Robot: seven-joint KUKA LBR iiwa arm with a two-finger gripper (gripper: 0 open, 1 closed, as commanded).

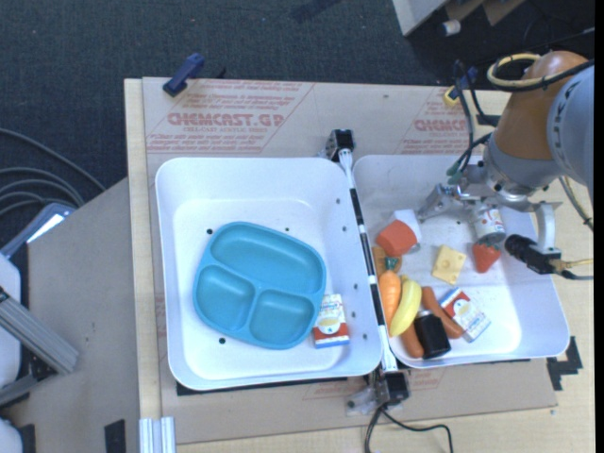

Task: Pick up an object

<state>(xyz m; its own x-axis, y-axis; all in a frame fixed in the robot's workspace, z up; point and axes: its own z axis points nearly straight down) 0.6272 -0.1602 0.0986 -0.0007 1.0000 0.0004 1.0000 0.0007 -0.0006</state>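
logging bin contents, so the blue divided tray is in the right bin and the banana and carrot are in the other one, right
Not quite. The camera view shows the blue divided tray lying in the left bin, not the right one. The banana and carrot are in the other bin, the right bin, side by side near the divider.

Blue tray (260, 284); white bins (179, 253); yellow banana (406, 307); orange carrot (391, 295).
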